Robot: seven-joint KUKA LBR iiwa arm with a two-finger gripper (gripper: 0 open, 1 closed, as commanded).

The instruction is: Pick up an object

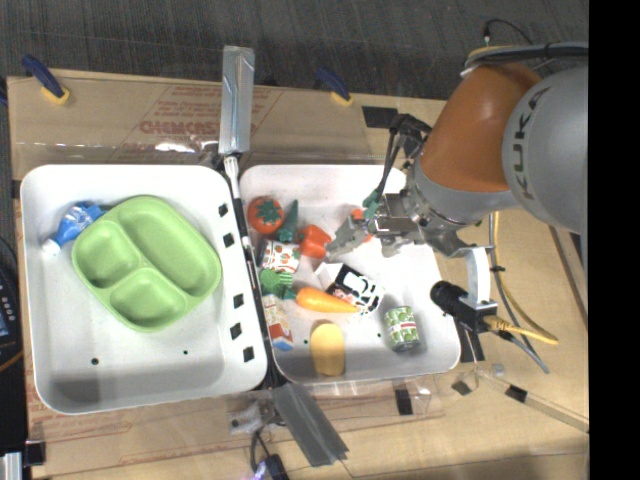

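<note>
— Where's your target?
— Your toys sit in the right bin [420, 363]: tomato [265, 213], carrot [325, 301], green can [401, 328], yellow block [327, 349].
— And your gripper [352, 236]?
— Low over the bin's middle, beside an orange piece [314, 239]; you can't tell its state. Your left bin [60, 368] holds a green tray [146, 259].

The one camera sits fixed above my bench and looks down at a slant, far enough back to take in both the left bin [40, 368] and the right bin [330, 183] whole, with dark floor beyond their far edge. My arm [510, 128] comes in from the right, looming large because it rises toward the lens.
</note>
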